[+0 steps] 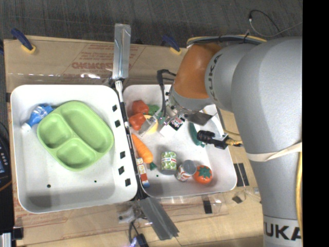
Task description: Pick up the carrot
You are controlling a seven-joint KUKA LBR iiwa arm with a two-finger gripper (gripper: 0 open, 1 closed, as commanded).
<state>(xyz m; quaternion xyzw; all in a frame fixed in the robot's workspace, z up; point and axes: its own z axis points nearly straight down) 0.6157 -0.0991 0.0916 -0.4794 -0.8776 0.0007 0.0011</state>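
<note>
The carrot (141,147) is orange and lies along the left wall of the right bin (223,161), with its tip pointing up and left. My gripper (163,121) hangs low in the upper middle of that bin, a short way above and to the right of the carrot. It sits right beside a small pale yellow item (149,126). Nothing is seen held in it.
Two red toy foods (138,113) and a green piece (153,108) crowd the bin's upper left. A green-labelled can (168,161), a second can (185,170), a tomato (203,174) and a dark green item (194,134) lie lower. The left bin (31,189) holds a green divided plate (76,134) and a blue object (38,113).
</note>
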